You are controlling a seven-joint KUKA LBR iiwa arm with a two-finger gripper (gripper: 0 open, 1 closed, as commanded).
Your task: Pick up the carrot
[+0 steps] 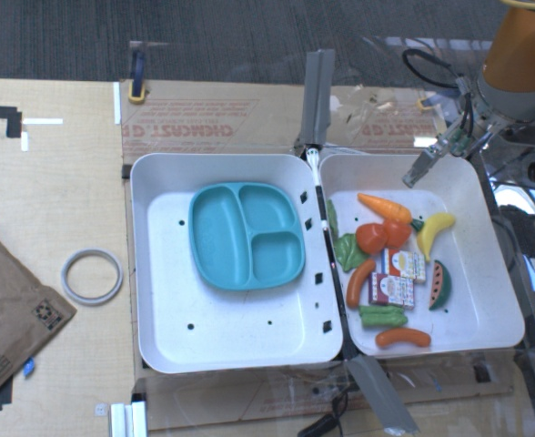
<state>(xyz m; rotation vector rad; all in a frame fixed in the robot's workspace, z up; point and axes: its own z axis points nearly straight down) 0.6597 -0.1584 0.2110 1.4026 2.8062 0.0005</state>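
The carrot (385, 208) is orange and tapered. It lies across the upper middle of the right bin (486, 244), pointing left, and touches a red tomato (375, 237) just below it. My gripper (419, 168) hangs over the bin's far rim, up and to the right of the carrot, and is well apart from it. The arm comes in from the top right, with its orange band (520, 39) above the wrist.
Around the carrot lie a banana (434, 230), a watermelon slice (439, 285), green leaves (346, 247), two sausages (359, 283), small cartons (397, 277) and a green pod (383, 316). The left bin (158, 271) holds a teal divided plate (247, 235). A tape ring (92, 274) lies on the bench.
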